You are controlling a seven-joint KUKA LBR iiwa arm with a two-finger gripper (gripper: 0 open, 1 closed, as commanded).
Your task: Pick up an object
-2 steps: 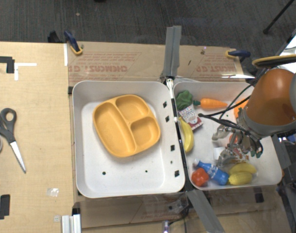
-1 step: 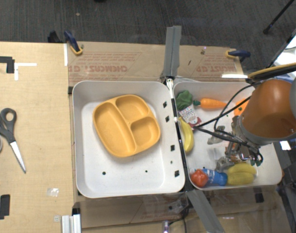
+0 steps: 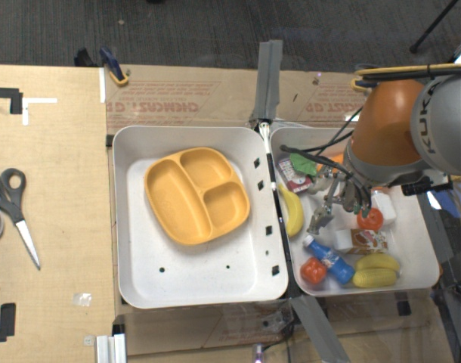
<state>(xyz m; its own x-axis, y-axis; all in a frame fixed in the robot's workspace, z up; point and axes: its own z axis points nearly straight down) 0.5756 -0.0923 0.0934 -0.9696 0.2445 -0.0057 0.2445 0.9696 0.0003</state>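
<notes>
The arm (image 3: 412, 127) hides the right bin's (image 3: 423, 278) two-o'clock corner—items beneath it can't be identified—and the scissors (image 3: 15, 210) at nine o'clock are cropped.

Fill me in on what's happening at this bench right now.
A grey robot arm with an orange band reaches into the right bin, its hand low among a jumble of toy food: a banana, a tomato, a blue bottle and a lemon. Nothing is visibly held yet. The left bin holds a yellow divided plate. Scissors lie on the bench to the left.
</notes>
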